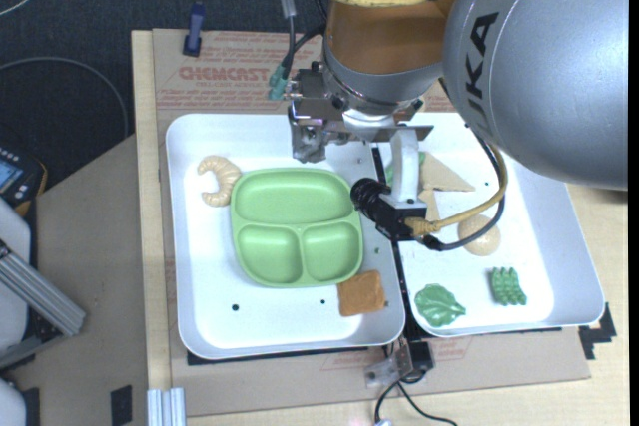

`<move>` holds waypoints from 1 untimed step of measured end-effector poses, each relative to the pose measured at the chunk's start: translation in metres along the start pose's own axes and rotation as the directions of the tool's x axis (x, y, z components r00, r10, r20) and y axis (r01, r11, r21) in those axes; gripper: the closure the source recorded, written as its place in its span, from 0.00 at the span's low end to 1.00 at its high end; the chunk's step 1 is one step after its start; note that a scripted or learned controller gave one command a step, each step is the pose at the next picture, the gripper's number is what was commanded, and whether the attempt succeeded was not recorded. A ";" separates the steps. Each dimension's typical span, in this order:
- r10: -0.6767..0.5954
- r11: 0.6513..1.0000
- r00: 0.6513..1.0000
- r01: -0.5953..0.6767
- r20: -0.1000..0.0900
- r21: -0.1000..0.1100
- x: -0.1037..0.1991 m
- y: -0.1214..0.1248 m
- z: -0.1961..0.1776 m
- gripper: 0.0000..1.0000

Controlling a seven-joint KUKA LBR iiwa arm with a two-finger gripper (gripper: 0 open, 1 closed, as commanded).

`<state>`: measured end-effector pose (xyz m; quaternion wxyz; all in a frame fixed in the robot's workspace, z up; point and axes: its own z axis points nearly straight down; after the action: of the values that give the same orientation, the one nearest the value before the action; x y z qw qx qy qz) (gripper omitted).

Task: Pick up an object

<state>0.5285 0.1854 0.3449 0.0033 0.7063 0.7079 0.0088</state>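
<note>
No object is held. The green tray [297, 238] lies in the left bin [190, 244], croissant [219, 178] beside it. The tool [354, 140] hovers near the divider, state undeterminable. Recommended: centre over one item before descending.

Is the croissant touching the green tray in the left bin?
Touching. In the camera view the croissant meets the upper left rim of the green tray, with no white bin floor between.
</note>
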 end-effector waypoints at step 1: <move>-0.004 1.000 1.000 0.004 0.007 0.024 0.042 -0.053 0.037 1.00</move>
<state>0.4765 0.2274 0.3072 -0.0027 0.7049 0.7093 -0.0024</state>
